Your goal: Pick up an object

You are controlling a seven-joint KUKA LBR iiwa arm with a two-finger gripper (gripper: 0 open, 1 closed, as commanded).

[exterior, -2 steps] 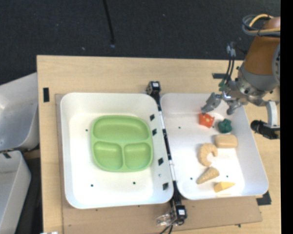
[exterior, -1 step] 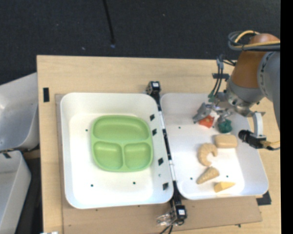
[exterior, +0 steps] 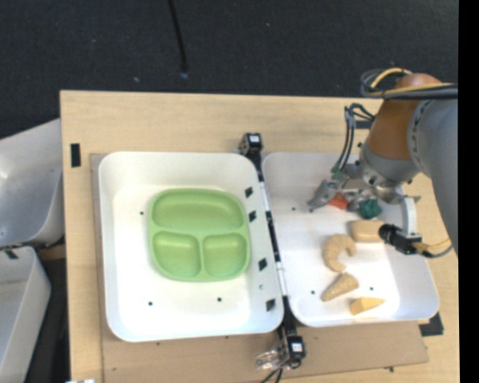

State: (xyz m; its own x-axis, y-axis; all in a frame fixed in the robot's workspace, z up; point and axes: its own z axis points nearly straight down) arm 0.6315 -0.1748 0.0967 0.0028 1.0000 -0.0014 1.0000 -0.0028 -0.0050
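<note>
Objects: lying in the right bin [exterior: 303, 302]; a croissant [exterior: 338, 250], a cone-shaped pastry [exterior: 339, 286], a yellow wedge [exterior: 366, 305] and a pale roll [exterior: 366, 231]; small red [exterior: 338, 203] and green [exterior: 370, 208] pieces are sitting just beside the tool.
Tool [exterior: 345, 195]: hovering low over the bin's far side; whether it is open or holding anything, I cannot tell.
Left bin [exterior: 120, 309]: carrying a green divided plate [exterior: 199, 233].
Counter [exterior: 168, 122]: bearing both bins.
Advice: probably centring over one isolated piece, such as the croissant, is giving the cleanest grasp; descending straight; avoiding the bin wall.
</note>
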